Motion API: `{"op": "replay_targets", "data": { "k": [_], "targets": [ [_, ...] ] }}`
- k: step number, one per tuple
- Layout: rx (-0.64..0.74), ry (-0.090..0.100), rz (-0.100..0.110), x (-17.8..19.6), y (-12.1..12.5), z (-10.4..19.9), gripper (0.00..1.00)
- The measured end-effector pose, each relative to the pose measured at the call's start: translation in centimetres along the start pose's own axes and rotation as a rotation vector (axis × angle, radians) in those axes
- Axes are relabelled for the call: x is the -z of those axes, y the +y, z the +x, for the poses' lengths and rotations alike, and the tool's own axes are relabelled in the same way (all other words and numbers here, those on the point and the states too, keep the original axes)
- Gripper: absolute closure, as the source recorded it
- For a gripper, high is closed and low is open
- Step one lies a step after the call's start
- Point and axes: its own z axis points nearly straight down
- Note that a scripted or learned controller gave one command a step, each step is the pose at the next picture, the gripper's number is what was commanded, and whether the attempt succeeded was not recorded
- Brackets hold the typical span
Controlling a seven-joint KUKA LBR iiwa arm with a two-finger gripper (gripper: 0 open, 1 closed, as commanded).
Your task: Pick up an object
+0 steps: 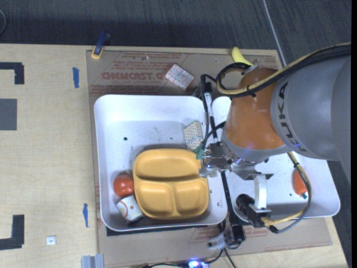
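Yellow tray (170,183), divided into compartments, is seen lying in the left bin (106,149), with a red ball (122,184) and a small white-and-orange toy (129,207) touching its left edge. A patterned packet (193,134) is tucked just behind it. Over the bins' shared wall the gripper (211,162) is masked by the arm (279,116); its state cannot be told.

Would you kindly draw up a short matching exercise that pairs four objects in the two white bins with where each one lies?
Things:
1. yellow three-compartment plastic tray
2. red ball
3. patterned packet
4. slim orange object

Places:
A. right bin, near its right edge
B. left bin, against the tray's left side
C. left bin, above the tray's upper right corner
D. left bin, filling its lower middle

Pairs: 1-D, 2-B, 3-C, 4-A
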Motion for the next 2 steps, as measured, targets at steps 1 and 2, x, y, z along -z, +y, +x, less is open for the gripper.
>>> {"op": "replay_targets", "data": {
  "k": [1,2],
  "targets": [
    [0.001,-0.001,-0.003,-0.5,8.9,-2.0,1.0],
    [0.0,0.0,0.001,3.2,2.0,-2.4,1.0]
  ]
}}
